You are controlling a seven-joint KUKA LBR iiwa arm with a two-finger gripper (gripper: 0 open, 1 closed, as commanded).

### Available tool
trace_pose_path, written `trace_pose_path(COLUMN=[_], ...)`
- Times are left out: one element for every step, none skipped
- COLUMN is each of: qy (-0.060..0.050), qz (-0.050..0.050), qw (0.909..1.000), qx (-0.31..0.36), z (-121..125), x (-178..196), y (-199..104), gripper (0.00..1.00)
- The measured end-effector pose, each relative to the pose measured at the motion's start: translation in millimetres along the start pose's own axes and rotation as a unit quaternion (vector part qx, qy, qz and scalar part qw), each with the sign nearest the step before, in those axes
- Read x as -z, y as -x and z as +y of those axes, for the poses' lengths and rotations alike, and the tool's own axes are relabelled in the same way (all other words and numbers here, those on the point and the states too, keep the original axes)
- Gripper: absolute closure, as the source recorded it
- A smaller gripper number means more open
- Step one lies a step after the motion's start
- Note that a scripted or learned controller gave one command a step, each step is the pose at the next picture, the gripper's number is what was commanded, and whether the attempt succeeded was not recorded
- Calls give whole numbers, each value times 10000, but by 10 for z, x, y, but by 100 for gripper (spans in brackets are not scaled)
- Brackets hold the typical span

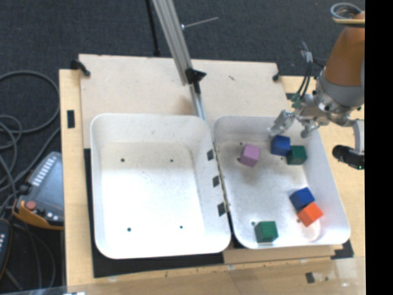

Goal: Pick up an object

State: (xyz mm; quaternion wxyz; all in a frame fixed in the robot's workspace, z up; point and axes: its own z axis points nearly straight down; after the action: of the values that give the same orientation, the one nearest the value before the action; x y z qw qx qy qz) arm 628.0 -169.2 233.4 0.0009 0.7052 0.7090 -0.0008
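Observation:
The right bin (264,192) holds several cubes. A purple cube (249,155) lies near its back left. A blue cube (280,144) and a dark green cube (297,155) sit side by side at the back. Towards the front right are a second blue cube (301,197) and an orange cube (311,213), touching each other. A green cube (266,231) rests at the front rim. My gripper (293,124) hangs over the bin's back right edge, just behind the first blue cube, open, with nothing between its fingers (280,122).
The left bin (153,183) stands beside the right one, with a raised divider between them. A slanted aluminium post (175,35) rises from the bench behind the bins. Cables and a pendant (37,192) lie on the floor to the left.

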Motion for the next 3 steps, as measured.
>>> trace_pose_path(qy=[17, 10, -21], qz=[-12, -12, 14], qw=[10000, 10000, 10000], qx=[20, 24, -11], z=[8, 6, -147], x=[116, 109, -400], y=[9, 8, -216], gripper=[100, 0, 0])
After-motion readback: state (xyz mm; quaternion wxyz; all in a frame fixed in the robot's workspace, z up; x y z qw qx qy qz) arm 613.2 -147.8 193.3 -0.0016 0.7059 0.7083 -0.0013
